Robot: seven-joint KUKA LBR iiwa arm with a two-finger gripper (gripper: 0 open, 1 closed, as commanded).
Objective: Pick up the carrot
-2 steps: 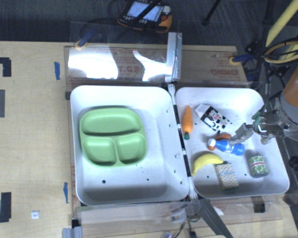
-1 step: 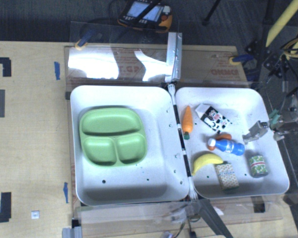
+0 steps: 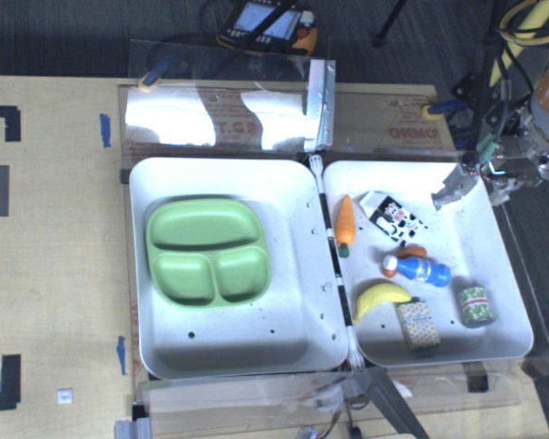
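We see the carrot (image 3: 346, 221) lying left of the bottle (image 3: 417, 269) (same bin); the end effector (image 3: 457, 187) hovers up-right of it, grip state unreadable.

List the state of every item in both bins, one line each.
carrot: lying flat by the right bin's left wall, not gripped
green tray: upright in left bin
banana: lying flat
blue bottle: on its side
small can: upright
gripper: above the right bin's far corner, holding nothing
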